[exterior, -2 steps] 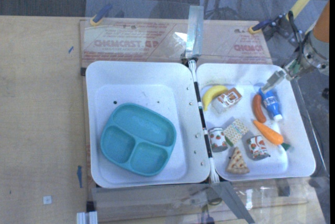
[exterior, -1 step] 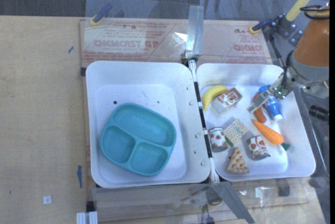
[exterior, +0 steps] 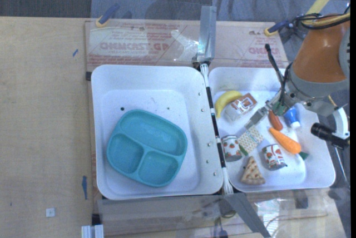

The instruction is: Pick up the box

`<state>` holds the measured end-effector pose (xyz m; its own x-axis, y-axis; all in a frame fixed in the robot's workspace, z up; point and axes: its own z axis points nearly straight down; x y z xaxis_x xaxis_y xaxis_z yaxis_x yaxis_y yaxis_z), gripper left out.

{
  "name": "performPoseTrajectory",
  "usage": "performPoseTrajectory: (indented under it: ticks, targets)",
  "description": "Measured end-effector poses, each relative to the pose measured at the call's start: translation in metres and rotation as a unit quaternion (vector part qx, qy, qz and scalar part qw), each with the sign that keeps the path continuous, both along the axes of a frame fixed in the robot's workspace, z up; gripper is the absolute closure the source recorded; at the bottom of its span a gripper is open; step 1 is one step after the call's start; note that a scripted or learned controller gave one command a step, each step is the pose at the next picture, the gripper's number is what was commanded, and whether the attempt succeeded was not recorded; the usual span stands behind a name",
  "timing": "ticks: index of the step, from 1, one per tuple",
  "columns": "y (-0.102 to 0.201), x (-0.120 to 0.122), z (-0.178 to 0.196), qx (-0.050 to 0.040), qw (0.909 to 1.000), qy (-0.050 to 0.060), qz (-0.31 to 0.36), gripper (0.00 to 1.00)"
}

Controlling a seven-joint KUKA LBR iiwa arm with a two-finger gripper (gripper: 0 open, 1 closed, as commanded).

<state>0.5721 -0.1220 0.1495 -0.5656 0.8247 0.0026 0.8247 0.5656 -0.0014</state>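
Gripper [exterior: 257,118] hangs over the right bin [exterior: 322,178], box [exterior: 241,107] just at its 11 o'clock (can't tell open or shut), banana [exterior: 225,100] touching box.

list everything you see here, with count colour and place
left bin: 1, white, left half of bench
right bin: 1, white, beside the left bin
plate: 1, teal, three compartments, in left bin
banana: 1, yellow, upper left of right bin
box: 1, white with red-brown print, right of banana
cracker: 1, pale checked, middle of right bin
cans: 2, white and red, one at the bin's left edge, one lower right
pizza slice: 1, tan, front of right bin
carrot: 1, orange, right of cracker
bottle: 1, blue and white, near right wall
arm: 1, grey with orange band, over right bin
hand: 1, dark, low between box and bottle
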Motion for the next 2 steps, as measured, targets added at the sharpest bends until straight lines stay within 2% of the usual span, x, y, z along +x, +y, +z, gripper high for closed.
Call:
performPoseTrajectory:
  ticks: [1, 2]
  targets:
    - [0.012, -0.014, -0.043, -0.0011, 0.9997, -0.003, -0.026, 0.0]
    - [0.017, 0.001, -0.056, -0.0013, 0.9998, -0.009, 0.017, 0.0]
